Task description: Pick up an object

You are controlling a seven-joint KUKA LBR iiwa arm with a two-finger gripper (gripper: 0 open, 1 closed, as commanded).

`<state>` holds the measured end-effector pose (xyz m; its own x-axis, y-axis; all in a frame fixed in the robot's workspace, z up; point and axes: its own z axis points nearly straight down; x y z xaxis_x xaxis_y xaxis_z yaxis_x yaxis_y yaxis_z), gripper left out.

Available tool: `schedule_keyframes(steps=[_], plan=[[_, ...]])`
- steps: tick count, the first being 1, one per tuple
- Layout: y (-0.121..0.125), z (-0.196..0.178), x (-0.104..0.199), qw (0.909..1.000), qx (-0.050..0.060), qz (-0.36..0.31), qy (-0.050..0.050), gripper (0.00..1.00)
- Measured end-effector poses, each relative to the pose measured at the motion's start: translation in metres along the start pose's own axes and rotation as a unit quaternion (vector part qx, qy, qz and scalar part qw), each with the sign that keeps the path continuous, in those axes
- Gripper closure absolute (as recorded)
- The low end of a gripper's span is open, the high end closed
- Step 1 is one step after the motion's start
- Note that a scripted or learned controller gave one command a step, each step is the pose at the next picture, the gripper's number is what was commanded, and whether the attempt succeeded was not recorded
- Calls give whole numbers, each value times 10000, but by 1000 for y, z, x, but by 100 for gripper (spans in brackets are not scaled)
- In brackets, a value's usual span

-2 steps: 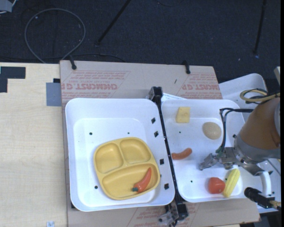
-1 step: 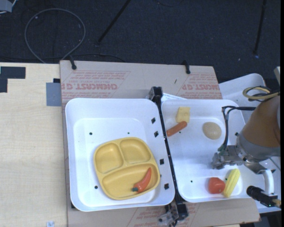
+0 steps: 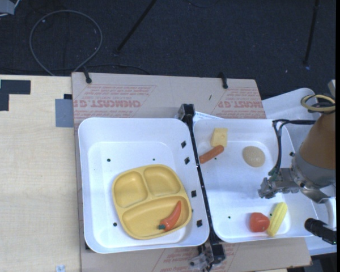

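My gripper hangs over the right bin, near its right side, at the end of the grey arm with the orange band. Just below it lie a yellow corn cob and a red tomato-like piece, side by side near the bin's front edge. A beige round bun rests up and to the left of the gripper. Farther left sit a yellow cheese wedge and an orange sausage. I see nothing held at the gripper.
The left bin holds a yellow divided plate with a red chili in its front compartment. A black divider runs between the bins. Cardboard lies under both bins.
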<state>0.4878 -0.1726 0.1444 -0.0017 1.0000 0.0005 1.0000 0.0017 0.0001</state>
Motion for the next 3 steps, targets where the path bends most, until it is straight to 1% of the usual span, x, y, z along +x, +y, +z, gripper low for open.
schedule_keyframes(steps=[2,3], plan=[[17,-93,4,10000,-10,-3,-4,100],[21,-84,56,10000,18,-14,12,100]])
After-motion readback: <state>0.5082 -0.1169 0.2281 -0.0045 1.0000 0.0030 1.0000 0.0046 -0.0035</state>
